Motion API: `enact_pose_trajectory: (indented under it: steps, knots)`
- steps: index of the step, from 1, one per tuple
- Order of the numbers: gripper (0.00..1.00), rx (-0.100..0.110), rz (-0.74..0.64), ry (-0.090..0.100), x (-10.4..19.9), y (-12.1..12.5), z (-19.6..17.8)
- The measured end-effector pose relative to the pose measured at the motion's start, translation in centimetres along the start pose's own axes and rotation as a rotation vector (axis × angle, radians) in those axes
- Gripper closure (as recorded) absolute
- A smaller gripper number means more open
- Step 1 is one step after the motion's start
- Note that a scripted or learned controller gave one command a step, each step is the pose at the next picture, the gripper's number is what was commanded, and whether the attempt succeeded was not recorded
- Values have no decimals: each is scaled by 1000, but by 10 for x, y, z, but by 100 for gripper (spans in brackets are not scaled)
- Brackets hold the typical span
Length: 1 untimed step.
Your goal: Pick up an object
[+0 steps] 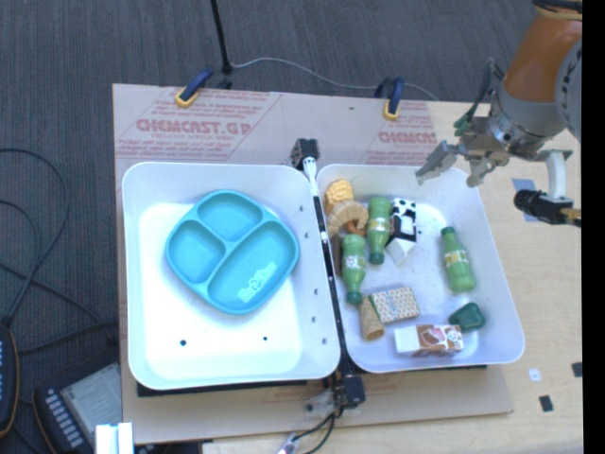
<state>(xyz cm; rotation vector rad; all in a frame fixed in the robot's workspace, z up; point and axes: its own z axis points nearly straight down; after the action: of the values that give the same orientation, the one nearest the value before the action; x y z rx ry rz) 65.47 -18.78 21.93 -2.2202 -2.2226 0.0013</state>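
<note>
While the fingers (454, 167) hang spread and empty, above right bin (499, 253) rim, bottles (458, 258) below.

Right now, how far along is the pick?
Nothing looks picked yet. The gripper is open with nothing between its fingers, over the far edge of the right bin. The green bottles and other items lie in that bin. Descent, grasp and lift are left.
</note>
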Motion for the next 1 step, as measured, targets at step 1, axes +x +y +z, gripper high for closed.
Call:
enact_pose_trajectory:
  steps: [1]
  knots:
    - [0, 2, 2, -1, -36, -60, 64]
